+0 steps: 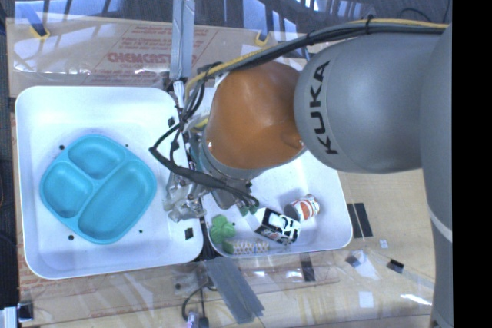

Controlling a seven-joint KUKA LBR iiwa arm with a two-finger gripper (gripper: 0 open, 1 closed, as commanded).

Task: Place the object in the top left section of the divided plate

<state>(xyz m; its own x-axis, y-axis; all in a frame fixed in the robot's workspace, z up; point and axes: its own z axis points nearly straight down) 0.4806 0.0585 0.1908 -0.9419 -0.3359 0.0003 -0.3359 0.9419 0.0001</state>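
Camera view: the gripper (182,200) hangs low over the seam between the two white bins, beneath the orange wrist band (250,119) and a tangle of black cables (178,138). Its fingers are lost in metal clutter and shadow, so their opening cannot be told, nor whether anything sits between them. Just right of the gripper, in the right bin (338,230), lie a green object (223,227), a black-and-white object (278,225), and further right an orange-and-white object (304,208); which is the task's thing is unclear. Left of the gripper, in the left bin (46,107), rests the blue divided plate (98,187), well apart from those objects.
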